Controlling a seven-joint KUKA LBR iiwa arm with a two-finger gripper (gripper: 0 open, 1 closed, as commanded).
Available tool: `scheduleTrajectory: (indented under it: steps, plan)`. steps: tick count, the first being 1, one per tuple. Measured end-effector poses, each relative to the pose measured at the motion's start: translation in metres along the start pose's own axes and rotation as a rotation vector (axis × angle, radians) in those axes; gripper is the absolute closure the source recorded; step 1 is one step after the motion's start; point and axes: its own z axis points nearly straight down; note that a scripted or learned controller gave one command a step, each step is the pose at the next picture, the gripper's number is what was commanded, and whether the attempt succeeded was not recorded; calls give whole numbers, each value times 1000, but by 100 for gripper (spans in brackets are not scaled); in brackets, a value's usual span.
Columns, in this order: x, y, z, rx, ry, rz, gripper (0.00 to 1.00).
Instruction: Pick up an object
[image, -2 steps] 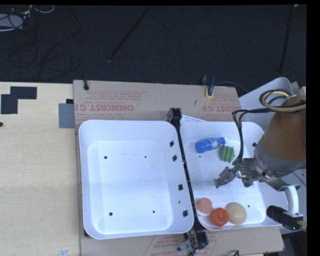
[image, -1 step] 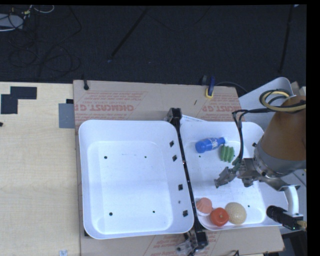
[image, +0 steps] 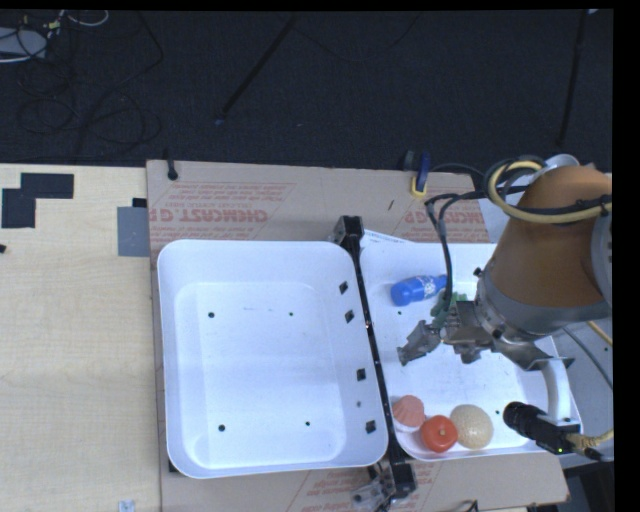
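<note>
On the desk's left side sits the left bin (image: 180, 300), a shallow white tray with nothing for the arm to take. Past the black divider (image: 365, 340), the right bin (image: 385, 262) carries the candidates: a blue bottle (image: 418, 289) lying on its side toward twelve o'clock, and along the six o'clock rim a pink round piece (image: 408, 410), a red ball (image: 438, 433) and a pale ball (image: 472, 425), the three packed close and touching. The pincer (image: 422, 343) hangs over bare bin floor at the middle, with the bottle just beside it at about eleven o'clock and the cluster near at six o'clock. I cannot tell how its jaws stand, and nothing shows between them. I judge this the approach step, with no object taken yet. Next calls for settling on one target, probably the bottle since it lies apart from the others, then centring over it, lining the jaws across its narrow body, and descending.
</note>
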Motion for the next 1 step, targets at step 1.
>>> scheduleTrajectory:
  steps: [1]
  plan:
    - [-48, -1, -28, 1, -4, 10, 0]
